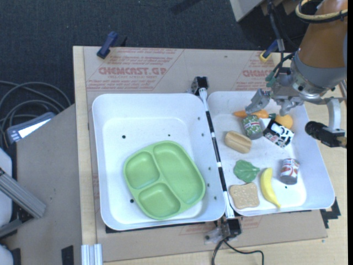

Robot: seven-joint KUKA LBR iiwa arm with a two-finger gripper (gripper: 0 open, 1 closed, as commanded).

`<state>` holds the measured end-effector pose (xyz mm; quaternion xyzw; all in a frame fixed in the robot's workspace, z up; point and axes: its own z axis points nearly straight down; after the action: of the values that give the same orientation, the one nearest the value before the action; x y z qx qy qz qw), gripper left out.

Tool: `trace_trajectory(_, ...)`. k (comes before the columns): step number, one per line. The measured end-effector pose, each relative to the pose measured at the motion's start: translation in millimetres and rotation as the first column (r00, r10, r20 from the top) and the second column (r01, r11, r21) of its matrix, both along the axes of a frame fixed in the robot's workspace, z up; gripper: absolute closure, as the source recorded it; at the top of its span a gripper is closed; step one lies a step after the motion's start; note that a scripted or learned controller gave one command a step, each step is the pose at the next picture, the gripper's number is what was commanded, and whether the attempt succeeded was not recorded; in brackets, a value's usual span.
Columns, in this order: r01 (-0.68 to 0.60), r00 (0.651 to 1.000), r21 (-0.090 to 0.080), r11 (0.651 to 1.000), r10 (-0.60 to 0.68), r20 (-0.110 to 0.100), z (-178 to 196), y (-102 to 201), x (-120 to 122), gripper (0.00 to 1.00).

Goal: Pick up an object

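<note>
My gripper (pixel 271 105): over right bin (pixel 320 173), far end, fingers spread, nothing held
Can (pixel 252 126): just below my fingertips, possibly touching
Left bin (pixel 105 148): green divided tray (pixel 163 179)

The arm (pixel 325 32) is bulky and rounded, and its broad orange band wraps the segment above the wrist, glossy enough to catch a pale highlight along its upper curve. Below the band sits a grey metal collar, ring-shaped, with a lighter rim. A yellowish cable loops over the top of the arm, and a dark cable runs down beside it. The gripper (pixel 268 101) is grey metal, angular, with slim fingers branching from a compact block; a small teal-green patch shows on its body. A black, rounded fitting juts out beside the wrist.
</note>
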<state>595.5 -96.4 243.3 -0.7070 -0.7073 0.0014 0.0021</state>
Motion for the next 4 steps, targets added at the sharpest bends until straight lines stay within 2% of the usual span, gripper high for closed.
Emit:
trace_trajectory(1, 0.002, 1.000, 0.000, 1.000, -0.002, -0.001, -102, -52, 3, 0.00)
trace_trajectory(2, 0.002, 1.000, -0.003, 1.000, -0.002, 0.013, -156, -2, -26, 0.00)
trace_trajectory(3, 0.002, 1.000, -0.002, 1.000, -0.002, 0.013, -157, -7, -64, 0.00)
trace_trajectory(4, 0.002, 1.000, -0.003, 1.000, -0.002, 0.011, -157, -1, -57, 0.00)
